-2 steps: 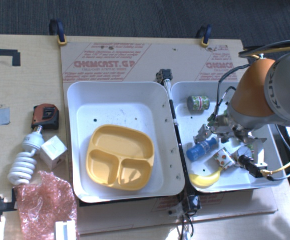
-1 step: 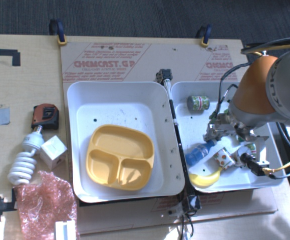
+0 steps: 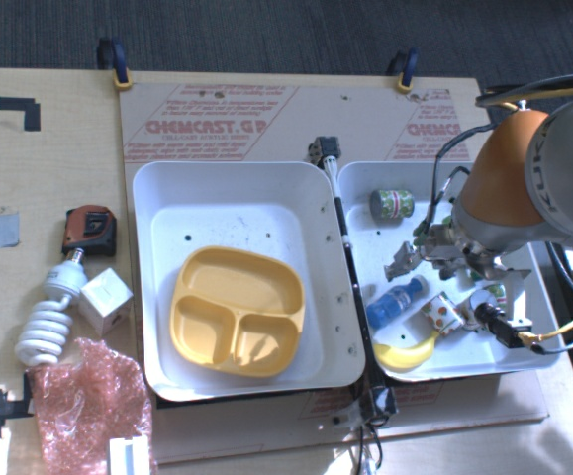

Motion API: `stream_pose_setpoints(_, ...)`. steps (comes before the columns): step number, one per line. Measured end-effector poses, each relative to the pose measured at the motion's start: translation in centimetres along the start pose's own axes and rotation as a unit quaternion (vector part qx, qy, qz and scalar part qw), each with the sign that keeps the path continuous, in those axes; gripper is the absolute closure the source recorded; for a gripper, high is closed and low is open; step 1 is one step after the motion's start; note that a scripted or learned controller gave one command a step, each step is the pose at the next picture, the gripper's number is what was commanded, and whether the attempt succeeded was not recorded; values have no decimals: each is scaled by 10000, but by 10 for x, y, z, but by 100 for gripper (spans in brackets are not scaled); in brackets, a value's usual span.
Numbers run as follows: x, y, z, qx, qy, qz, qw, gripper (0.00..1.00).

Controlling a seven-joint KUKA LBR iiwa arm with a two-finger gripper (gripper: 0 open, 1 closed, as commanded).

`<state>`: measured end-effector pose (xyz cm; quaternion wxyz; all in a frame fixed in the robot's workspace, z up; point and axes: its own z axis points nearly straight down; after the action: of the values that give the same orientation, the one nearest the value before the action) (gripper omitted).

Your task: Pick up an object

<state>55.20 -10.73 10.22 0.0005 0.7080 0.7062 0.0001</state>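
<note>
Arm: grey with an orange band, reaching in over the right bin from the right side of the camera view.
Tool: low over the middle of the right bin, amid the things there; whether it is open or closed cannot be told, and nothing can be seen gripped in it.
Green can: on its side in the right bin's far part, apart from the tool.
Blue bottle: lying in the right bin, on the near left side of the tool, close to it.
Small patterned box: in the right bin, just beside the blue bottle, under the tool's near edge.
Banana: along the right bin's near wall, just beyond the bottle and box.
Left bin: touching the right bin's left wall; it holds a yellow divided plate.
Worktop: left of both bins lie a tape measure, a spiral light bulb, a white cube and a pink mesh bag, all well apart from the right bin.
</note>
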Motion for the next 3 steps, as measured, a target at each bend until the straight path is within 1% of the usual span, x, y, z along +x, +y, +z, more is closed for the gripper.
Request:
stream_pose_setpoints(1, 0, 1, -10, -7, -2, 8, 10000, 100)
stream_pose_setpoints(2, 0, 1, -10, -6, -2, 5, 10000, 0)
stream_pose_setpoints(3, -1, 2, -20, -15, -4, 13, 10000, 100)
